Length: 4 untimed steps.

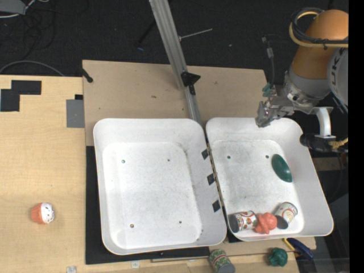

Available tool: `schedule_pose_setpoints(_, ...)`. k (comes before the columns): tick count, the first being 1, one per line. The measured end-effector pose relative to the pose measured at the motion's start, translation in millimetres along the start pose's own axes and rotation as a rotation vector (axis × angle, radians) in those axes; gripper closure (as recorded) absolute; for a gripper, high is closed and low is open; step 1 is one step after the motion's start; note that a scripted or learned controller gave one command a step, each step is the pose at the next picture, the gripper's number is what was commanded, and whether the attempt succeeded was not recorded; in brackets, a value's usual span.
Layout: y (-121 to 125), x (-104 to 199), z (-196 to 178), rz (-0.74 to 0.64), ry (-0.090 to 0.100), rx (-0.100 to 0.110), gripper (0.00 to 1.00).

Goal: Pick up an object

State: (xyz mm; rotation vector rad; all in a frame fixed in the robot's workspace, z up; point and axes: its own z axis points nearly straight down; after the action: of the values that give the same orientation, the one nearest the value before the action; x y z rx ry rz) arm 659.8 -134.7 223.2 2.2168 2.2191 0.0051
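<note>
Green oval object [281, 168] lies in rt bin [318, 181], maybe glossy; hand [266, 116] state unclear.

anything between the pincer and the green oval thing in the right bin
Nothing. In the camera view the pincer sits over the right bin's far rim, and only bare white bin floor lies between it and the green oval object.

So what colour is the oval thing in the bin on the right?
The oval thing is dark green, seen in the camera view looking down on the right bin.
</note>
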Motion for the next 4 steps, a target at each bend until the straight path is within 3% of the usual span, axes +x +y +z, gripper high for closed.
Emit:
schedule_pose_setpoints(1, 0.7, 4.6, -44.7, -0.001, 0.001, 0.002, 1.00)
schedule_pose_setpoints(4, 3.8, 170.5, -30.2, -0.005, 0.004, 0.008, 1.00)
